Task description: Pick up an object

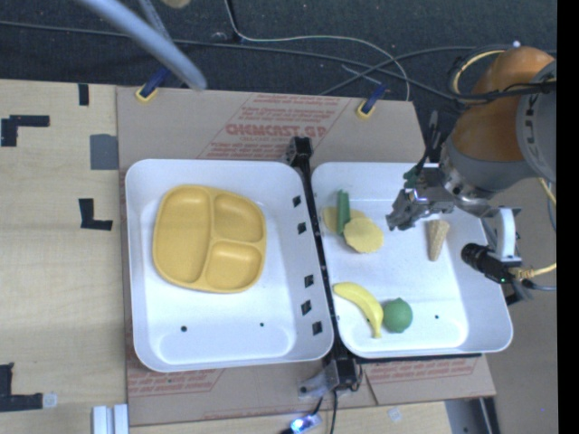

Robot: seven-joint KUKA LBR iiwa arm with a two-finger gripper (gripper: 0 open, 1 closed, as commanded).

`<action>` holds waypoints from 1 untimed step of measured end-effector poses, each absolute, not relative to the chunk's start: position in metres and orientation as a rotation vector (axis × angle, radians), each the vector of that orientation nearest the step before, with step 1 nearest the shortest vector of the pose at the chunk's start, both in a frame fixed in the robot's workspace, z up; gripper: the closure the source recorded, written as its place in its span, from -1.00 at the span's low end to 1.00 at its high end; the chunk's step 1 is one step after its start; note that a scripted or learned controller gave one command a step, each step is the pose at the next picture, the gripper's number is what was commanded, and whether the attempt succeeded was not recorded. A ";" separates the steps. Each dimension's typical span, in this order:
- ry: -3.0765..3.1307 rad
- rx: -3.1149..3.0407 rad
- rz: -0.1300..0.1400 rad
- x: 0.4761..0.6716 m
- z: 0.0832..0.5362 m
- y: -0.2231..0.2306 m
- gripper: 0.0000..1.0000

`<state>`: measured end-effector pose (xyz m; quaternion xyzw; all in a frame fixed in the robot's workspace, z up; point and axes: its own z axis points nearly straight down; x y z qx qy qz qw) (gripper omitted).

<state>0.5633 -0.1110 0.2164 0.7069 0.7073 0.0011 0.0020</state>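
Arm reached in over right bin, gripper low near bin's middle, jaw state cannot be told, nothing seen held, yellow chunk just left of it, cone right, banana touching lime below, yellow tray seated in left bin

claw above right bin | banana touching green ball | yellow tray in left bin

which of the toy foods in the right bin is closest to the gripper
The pale cone, lying just right of the gripper. The yellow lumpy piece is a bit farther left; the banana and green ball lie farther down.
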 end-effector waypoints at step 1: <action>2.221 2.219 0.002 0.564 0.254 -0.111 1.00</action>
